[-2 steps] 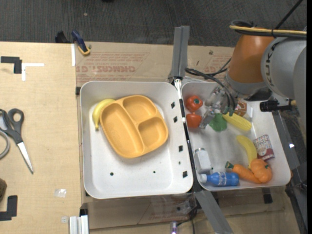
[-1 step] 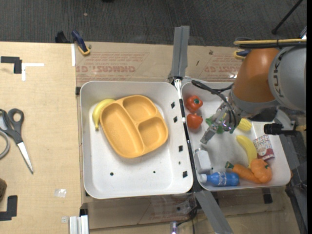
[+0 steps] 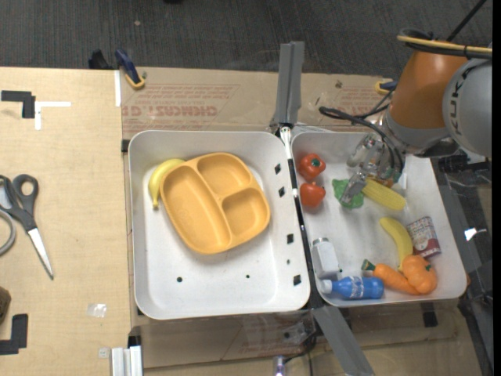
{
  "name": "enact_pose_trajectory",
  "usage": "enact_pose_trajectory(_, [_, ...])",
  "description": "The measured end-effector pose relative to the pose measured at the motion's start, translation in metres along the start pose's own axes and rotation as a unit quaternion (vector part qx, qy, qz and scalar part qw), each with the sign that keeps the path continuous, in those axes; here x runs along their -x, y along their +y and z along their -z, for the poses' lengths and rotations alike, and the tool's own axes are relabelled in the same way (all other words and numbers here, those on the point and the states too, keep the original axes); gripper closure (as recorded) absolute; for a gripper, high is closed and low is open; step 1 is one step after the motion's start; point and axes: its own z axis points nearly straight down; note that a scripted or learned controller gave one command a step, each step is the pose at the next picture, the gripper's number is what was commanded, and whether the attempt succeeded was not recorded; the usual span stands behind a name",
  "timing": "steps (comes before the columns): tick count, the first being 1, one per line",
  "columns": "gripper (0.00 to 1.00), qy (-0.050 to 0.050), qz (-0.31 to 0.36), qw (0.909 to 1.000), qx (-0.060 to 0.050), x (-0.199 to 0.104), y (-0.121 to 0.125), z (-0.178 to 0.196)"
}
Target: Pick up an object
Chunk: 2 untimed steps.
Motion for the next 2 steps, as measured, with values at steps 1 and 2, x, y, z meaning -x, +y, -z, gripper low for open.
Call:
enact_pose_trajectory(1, [1.0, -0.003, 0.001, 1.0, 0.0, 0.002, 0.001, 0.011])
enact_pose_trajectory(2, [1.0, 0.001, -0.047, 0.9989, 0.0, -0.02, 0.054, 0.129])
